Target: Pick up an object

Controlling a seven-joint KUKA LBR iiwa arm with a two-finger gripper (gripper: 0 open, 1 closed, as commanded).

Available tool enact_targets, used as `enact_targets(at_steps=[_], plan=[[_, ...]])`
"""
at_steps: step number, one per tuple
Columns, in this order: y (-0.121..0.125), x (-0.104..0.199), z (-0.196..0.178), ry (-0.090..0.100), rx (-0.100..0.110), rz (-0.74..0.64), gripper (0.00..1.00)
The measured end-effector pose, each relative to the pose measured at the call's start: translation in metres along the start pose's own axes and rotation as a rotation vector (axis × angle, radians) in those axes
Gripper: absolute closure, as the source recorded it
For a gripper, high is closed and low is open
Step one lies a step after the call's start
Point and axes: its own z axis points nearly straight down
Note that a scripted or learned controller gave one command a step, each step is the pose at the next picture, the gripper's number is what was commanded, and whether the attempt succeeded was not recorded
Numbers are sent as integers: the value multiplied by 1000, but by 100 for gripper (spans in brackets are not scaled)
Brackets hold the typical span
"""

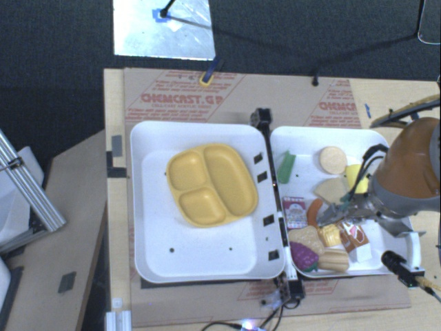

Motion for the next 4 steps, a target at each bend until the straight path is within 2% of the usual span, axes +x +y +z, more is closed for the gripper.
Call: enact_targets(at_steps=[1, 2, 3, 4], plan=[[5, -3, 9, -7, -13, 2, 0], [7, -7, -3, -17, -26, 5, 100], [18, -13, -54, 0, 0, -4, 100], [21, -14, -108, 0, -1, -4, 100]])
